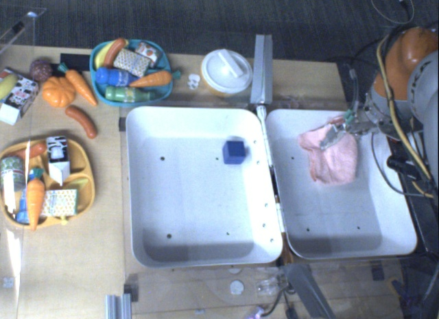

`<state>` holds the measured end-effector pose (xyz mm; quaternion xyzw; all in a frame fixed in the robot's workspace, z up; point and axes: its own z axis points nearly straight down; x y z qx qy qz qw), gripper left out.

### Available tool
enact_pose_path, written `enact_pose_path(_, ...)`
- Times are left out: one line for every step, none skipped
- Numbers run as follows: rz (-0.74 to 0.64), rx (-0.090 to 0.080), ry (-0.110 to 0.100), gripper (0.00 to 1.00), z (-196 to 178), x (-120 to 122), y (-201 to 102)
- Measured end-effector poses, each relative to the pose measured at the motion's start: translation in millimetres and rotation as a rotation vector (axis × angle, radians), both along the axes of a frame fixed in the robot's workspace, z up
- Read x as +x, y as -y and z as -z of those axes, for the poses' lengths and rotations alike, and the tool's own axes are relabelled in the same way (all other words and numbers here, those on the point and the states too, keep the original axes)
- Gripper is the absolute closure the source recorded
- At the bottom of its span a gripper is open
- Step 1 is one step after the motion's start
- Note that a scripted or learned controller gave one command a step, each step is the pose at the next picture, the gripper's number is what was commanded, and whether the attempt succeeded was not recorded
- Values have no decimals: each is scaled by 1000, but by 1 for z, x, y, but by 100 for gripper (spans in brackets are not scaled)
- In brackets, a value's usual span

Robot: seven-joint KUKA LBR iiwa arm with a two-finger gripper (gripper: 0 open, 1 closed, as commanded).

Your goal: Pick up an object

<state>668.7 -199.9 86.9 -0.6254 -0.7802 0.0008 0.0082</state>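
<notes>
Pink cloth [333, 156] lies crumpled in the upper part of the right bin [343, 242], one of two white bins on the counter [103, 269], with the end effector [337, 134] at its top edge. Its fingers seem to pinch a fold, likely to lift it, though the view is too small to be sure. One blue cube [234, 151] sits alone in the left bin [192, 228].
</notes>
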Motion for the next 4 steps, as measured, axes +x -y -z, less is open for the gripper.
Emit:
enact_pose_path(-21, 0, -1, 0, 0, 0, 1)
enact_pose_path(-190, -8, 24, 0, -1, -24, -69)
enact_pose_path(-192, -10, 30, 100, -13, -21, -70)
enact_pose_path(-155, -8, 21, 100, -114, -3, -125)
